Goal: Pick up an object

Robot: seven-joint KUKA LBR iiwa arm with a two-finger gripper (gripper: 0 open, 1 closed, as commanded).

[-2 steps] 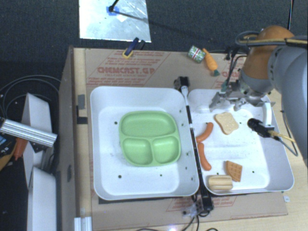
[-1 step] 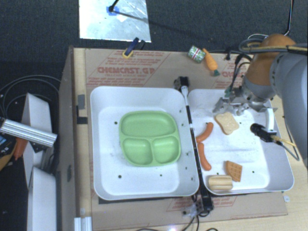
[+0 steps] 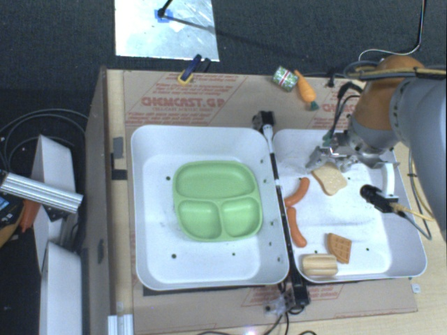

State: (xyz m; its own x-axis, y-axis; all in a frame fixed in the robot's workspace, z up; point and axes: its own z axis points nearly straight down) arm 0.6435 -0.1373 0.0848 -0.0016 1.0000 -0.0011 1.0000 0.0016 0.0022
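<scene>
Now the gripper [image 3: 327, 156] sits low in the right bin [image 3: 405, 257] near its back edge, tips just beside the toast slice [image 3: 330, 181]; can't tell its state. Two sausages [image 3: 297, 190] lie along the bin's left wall, cracker [image 3: 340, 247] and bun [image 3: 318, 264] by the front edge. Green tray [image 3: 216, 201] sits mid left bin [image 3: 150, 208].

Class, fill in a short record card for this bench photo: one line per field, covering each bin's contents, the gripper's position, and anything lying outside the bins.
Left bin: green divided tray
Right bin: toast slice, two sausages, waffle piece, bread roll
Gripper: above the right bin's upper part, beside the toast slice
Outside the bins: toy carrot and small can on the cardboard behind
</scene>
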